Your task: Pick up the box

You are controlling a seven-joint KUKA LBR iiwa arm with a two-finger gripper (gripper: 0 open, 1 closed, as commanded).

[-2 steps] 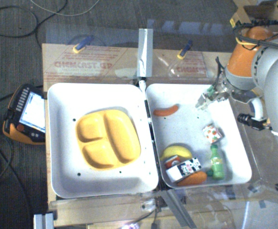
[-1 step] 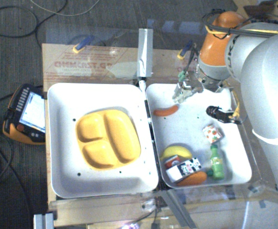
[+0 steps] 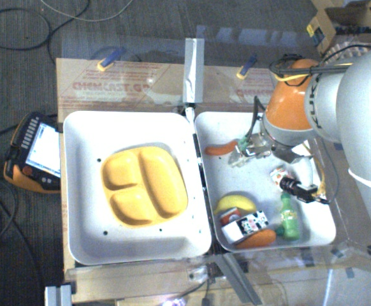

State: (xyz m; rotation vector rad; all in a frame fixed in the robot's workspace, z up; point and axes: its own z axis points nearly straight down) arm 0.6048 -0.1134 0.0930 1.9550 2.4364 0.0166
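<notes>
The box is small and white, with black print and a red end. It lies near the front edge of the right bin, between a yellow fruit and an orange item. My gripper hangs over the rear left part of that bin, well behind the box and just right of a red-orange pepper. Nothing shows between its fingertips.
A green bottle stands right of the box. A small white and red item lies mid-bin. The left bin holds a yellow divided plate. A ridge between the bins runs close to the box's left.
</notes>
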